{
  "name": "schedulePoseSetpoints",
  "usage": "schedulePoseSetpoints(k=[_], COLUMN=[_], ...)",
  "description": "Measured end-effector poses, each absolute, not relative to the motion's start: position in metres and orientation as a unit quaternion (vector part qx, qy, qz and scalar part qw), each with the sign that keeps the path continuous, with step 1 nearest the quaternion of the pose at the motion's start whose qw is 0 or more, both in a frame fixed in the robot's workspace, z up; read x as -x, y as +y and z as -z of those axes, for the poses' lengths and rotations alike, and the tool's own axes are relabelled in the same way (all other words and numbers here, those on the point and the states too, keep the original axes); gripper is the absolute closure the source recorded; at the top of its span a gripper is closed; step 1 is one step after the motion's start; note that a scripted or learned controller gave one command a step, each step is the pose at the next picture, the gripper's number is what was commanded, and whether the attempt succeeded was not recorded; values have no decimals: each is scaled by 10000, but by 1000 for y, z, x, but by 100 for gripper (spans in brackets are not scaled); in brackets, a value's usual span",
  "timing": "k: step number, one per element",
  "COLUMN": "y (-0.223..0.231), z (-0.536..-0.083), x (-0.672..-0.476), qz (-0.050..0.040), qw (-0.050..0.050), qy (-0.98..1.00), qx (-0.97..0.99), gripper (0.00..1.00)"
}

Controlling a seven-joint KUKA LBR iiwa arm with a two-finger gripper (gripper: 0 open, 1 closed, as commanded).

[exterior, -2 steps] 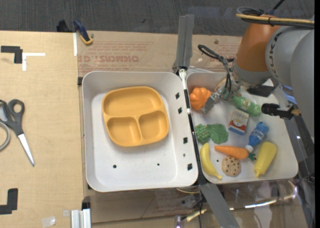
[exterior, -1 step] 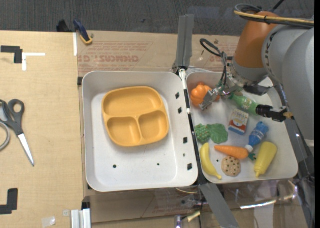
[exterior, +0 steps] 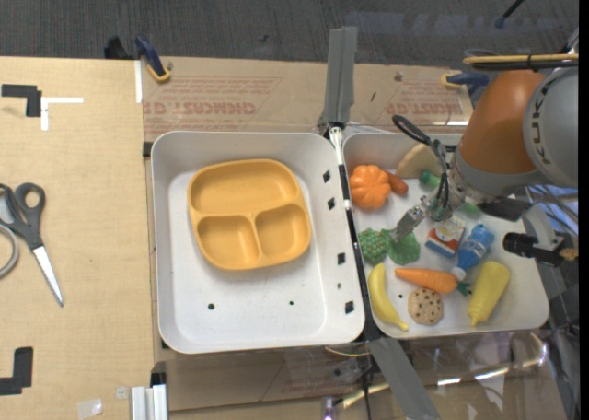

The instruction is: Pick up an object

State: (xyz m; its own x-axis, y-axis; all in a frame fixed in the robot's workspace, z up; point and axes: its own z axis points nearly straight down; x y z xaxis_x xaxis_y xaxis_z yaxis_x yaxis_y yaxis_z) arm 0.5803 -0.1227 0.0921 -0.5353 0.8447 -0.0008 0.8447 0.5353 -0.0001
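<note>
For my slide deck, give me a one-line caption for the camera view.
Gripper hovers over toy food in the right bin; a yellow divided plate sits in the left bin.

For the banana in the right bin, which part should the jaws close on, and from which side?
Probably the banana's middle, from straight above, jaws closing across its narrow width. It lies flat along the right bin's left wall, curving toward the cookie, so one jaw has to slip between fruit and wall. The carrot crowds its upper end.

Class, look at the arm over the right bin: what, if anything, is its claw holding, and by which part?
It cannot be told. The claw hangs low over the right bin above the broccoli, but nothing is visibly between its tips.
</note>
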Motion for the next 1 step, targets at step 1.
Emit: schedulePoseSetpoints(k=[1], y=[-101], z=[-91], x=[-502], qz=[3], qw=[-8], qy=[8365], qx=[-5480], gripper=[0])
